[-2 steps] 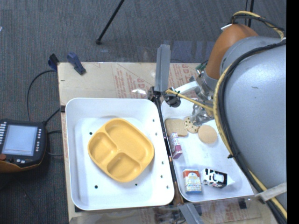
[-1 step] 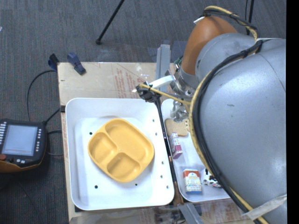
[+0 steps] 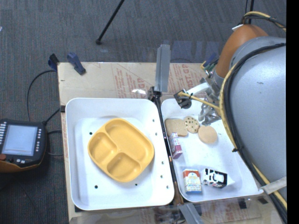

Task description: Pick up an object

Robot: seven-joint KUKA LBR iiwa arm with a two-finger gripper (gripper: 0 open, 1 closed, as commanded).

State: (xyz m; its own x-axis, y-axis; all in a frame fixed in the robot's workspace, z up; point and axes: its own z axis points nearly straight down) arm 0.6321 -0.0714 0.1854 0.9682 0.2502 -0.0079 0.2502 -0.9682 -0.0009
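While the gripper (image 3: 209, 112) hangs above the right bin (image 3: 243, 171), holding nothing, the pick is at the approach step. Just at its 8 o'clock lies a dotted round cookie (image 3: 191, 123); next comes a descent squarely over it.

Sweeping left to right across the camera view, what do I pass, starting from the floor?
Grey-screened handheld control pendant on the carpet → yellow three-compartment plastic tray in the left white bin → small pink and white carton → orange and white box → black and white packet → round tan biscuit-like disc.
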